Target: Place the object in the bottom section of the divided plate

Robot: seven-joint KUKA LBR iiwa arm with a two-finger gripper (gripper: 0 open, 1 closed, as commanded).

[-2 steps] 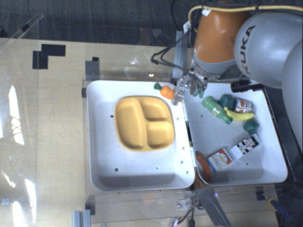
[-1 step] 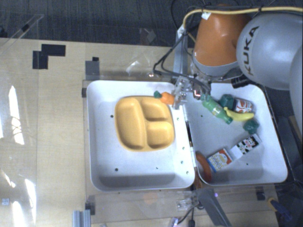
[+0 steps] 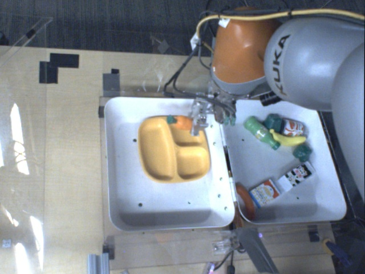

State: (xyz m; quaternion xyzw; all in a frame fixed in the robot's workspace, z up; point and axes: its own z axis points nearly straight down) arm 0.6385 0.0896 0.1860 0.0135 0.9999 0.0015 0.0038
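Camera view, slanting down: finds the gripper [image 3: 199, 119] hanging over the upper right corner of the divided plate [image 3: 162, 153], which sits in the left bin [image 3: 122, 204]. Finds the small orange object [image 3: 181, 123], green at its far end, at the plate's top right compartment, touching or just short of the gripper's tip. Cannot tell whether the gripper is wide, narrow or clamped on the object, since metal and orange blur together at that spot; cannot tell either whether the object rests on the plate or hangs just above it. Puts the task short of done: needs the object in the bottom section, the compartment on the near side of the ridge from the spot where it is now. Risks, first, a release or slip right there, leaving the object in the wrong compartment. Risks, second, a weak or off-centre hold, so that the rounded object rolls over the rim at the plate's top edge onto the bin floor. Risks, third, a low travel toward the near side that catches the ridge and drags or tips the light plate across the bin. Risks little from the green bottle [image 3: 262, 131] and banana [image 3: 288, 140], well right of the plate in the other bin [image 3: 331, 210].
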